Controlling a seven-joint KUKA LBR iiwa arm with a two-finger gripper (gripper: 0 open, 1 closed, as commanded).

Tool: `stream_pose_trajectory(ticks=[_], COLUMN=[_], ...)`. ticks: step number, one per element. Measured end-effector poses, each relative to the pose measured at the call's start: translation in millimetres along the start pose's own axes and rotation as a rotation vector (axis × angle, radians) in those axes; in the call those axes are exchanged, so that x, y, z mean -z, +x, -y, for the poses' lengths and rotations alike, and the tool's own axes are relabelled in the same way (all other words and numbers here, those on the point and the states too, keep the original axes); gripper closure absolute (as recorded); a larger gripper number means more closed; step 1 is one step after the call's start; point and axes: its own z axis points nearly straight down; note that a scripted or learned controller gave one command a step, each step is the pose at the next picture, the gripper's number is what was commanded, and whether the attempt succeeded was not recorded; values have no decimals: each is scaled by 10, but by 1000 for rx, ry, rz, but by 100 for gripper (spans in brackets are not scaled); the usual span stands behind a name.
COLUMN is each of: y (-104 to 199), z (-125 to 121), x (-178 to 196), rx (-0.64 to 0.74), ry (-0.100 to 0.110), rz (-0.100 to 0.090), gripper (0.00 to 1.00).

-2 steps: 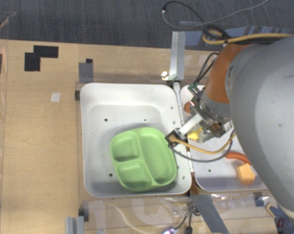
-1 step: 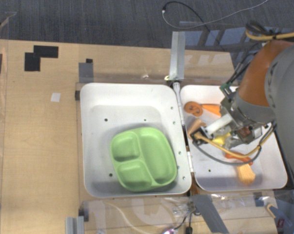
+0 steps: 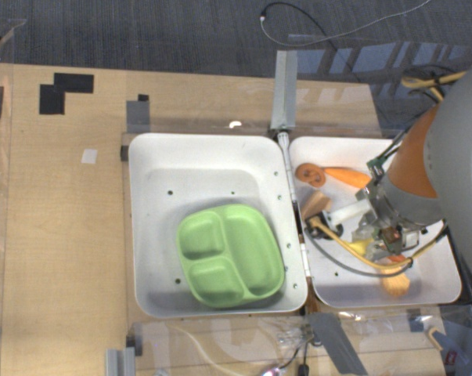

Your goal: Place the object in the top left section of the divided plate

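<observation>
The gripper (image 3: 383, 237) hung low over the right bin (image 3: 448, 287); I couldn't tell its state or whether it held anything. A cluttered pick there could slip or snag. That bin held a yellowish piece (image 3: 394, 285), a carrot (image 3: 347, 177) and a brown disc (image 3: 310, 175). Farther over, the left bin (image 3: 153, 171) held the green divided plate (image 3: 231, 254), sections bare.
</observation>
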Motion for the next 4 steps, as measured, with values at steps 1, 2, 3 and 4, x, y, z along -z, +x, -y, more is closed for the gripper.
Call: stream_pose_trajectory(ticks=[1,2,3,4], y=[152,96,-88,106], z=[608,383,-346,331], x=[-1,-2,-340,2], rx=[-33,-36,16,-28], ry=[0,0,0,0], rz=[-1,0,1,-1], gripper=[100,100,100,100])
